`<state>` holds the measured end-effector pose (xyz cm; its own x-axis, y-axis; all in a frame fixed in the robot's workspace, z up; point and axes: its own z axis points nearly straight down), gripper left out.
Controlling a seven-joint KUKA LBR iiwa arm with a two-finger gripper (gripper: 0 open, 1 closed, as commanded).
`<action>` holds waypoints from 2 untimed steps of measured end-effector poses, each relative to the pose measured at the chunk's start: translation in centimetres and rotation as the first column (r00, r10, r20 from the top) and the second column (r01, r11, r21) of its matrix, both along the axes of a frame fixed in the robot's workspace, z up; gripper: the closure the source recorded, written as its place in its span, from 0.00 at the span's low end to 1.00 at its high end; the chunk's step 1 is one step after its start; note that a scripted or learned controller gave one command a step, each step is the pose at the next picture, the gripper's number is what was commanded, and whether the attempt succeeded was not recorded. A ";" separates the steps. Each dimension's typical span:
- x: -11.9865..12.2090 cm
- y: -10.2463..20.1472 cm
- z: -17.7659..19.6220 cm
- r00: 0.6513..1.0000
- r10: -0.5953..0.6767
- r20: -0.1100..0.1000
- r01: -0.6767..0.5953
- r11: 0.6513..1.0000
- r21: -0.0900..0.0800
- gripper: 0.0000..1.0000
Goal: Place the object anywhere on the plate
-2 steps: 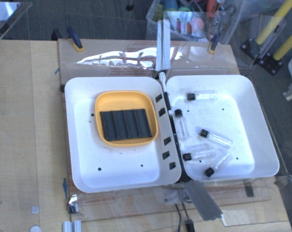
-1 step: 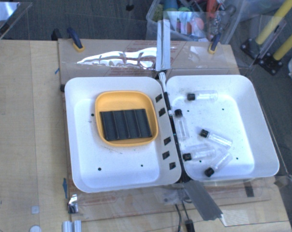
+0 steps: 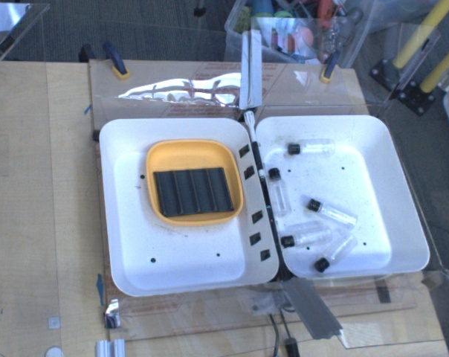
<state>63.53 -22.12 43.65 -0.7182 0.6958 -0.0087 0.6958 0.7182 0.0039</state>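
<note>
Presently, clear vials (image 3: 330, 213) in right bin (image 3: 373, 136), yellow plate (image 3: 159, 155) in left bin (image 3: 120, 199)

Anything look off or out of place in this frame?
Nothing damaged or spilled. The clear vials lie scattered on their sides in the right bin, and the yellow plate in the left bin holds a dark ridged insert.

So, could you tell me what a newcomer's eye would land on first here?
Probably the yellow plate in the left bin, with a dark ribbed insert lying on it. Next, the clear vials with black caps scattered across the right bin, mostly toward its near left side.
</note>
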 end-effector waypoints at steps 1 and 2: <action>2.6 0.0 -0.1 0.963 0.270 0.000 -0.270 0.963 -0.002 1.00; 1.5 0.0 0.1 0.883 0.470 -0.005 -0.470 0.883 0.001 1.00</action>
